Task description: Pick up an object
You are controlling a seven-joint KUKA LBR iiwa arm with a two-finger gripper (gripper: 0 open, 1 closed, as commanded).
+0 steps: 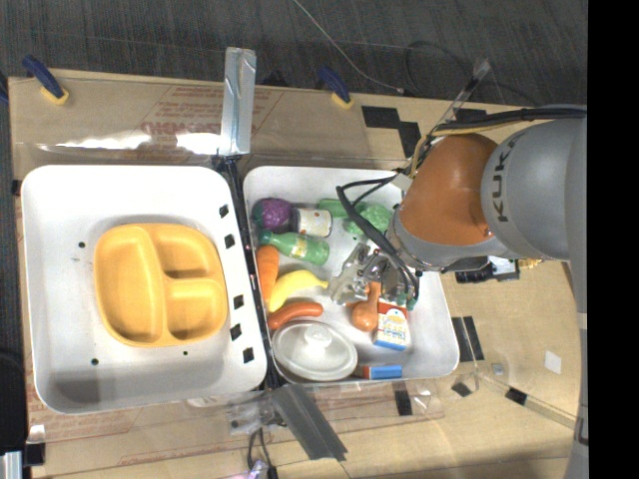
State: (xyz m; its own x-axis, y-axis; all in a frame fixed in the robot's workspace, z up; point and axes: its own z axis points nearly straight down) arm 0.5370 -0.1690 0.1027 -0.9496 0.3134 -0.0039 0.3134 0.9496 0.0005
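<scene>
Below the orange-banded arm (469, 193), the gripper (357, 279) is seen lowered into the right bin (439, 342), among a banana (296, 285), carrot (268, 267), hot dog (296, 313), white bowl (316, 350) and small carton (393, 329). Whether anything is gripped cannot be told. A yellow divided tray (160, 282) is shown in the left bin (50, 267).

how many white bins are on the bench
2. The left bin holds a yellow tray; the right bin beside it holds the toy food, with the arm over it.
</scene>
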